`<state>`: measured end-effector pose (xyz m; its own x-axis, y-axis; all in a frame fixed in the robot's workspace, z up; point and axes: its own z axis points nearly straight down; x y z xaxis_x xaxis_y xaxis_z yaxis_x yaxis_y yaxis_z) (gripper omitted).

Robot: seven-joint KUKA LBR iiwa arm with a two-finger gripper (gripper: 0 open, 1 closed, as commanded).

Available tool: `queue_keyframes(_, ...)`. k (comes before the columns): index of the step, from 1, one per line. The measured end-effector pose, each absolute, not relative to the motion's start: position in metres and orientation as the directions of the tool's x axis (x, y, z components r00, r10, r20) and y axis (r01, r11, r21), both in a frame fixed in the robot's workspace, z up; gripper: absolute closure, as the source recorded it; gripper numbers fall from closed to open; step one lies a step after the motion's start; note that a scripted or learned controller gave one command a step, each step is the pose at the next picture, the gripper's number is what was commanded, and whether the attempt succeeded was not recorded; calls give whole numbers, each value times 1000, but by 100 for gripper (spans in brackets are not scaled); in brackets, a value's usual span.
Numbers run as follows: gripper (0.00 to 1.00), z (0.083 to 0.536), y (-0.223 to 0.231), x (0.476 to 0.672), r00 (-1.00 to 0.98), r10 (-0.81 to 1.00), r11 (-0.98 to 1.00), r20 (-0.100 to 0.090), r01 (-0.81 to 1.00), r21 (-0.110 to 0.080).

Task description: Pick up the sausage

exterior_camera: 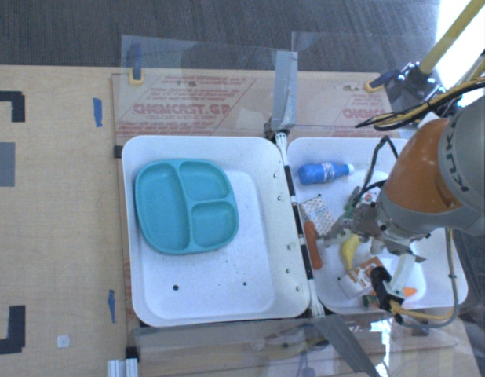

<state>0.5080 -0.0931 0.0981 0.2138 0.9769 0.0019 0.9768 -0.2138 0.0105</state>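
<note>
Lying slim, smooth and reddish, the sausage hugs the right bin wall.

KUKA iiwa arm: rounded grey housing with part of the maker's name in dark letters on its side. Orange band: a broad, smooth collar above the wrist, bulging like a barrel. Wrist flange: a grey ring under the band, darker along its lower rim. Cables: thin black leads looping over the band, with a yellow lead among them. End effector: a compact cluster of pale and dark metal parts, its details too small to make out.
</note>
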Motion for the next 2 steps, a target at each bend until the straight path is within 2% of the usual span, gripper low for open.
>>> queue_keyframes(1, 0, 98, -93, 508, 214, 977, -214, 2, 977, 10)
queue_keyframes(2, 0, 87, -141, 542, 56, 998, -56, 1, 998, 6)
